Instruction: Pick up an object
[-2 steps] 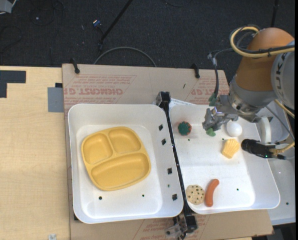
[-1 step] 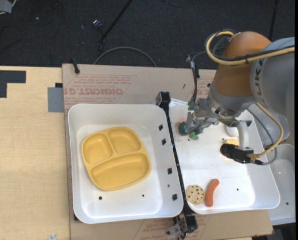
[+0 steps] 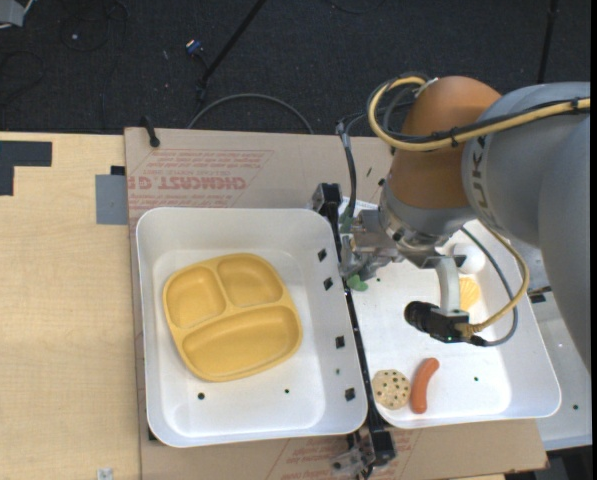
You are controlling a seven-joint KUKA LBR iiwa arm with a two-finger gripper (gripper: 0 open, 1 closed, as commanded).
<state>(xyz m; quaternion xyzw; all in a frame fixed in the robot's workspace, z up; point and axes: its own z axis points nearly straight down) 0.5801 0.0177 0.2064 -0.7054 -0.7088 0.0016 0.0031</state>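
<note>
A grey robot arm reaches into the right bin (image 3: 518, 388), its hand (image 3: 361, 264) low by the divider — whether open or closed cannot be told. At the bin's front lies a sausage (image 3: 424, 384), long axis near-upright in view, leaning right at top, just beside a round cracker (image 3: 390, 388). A yellow divided plate (image 3: 232, 314) sits in the left bin (image 3: 178, 230).

Yellow divided plate (image 3: 232, 314) in left bin (image 3: 158, 408); cracker (image 3: 390, 388) beside sausage (image 3: 423, 384) (right bin (image 3: 538, 388)).
</note>
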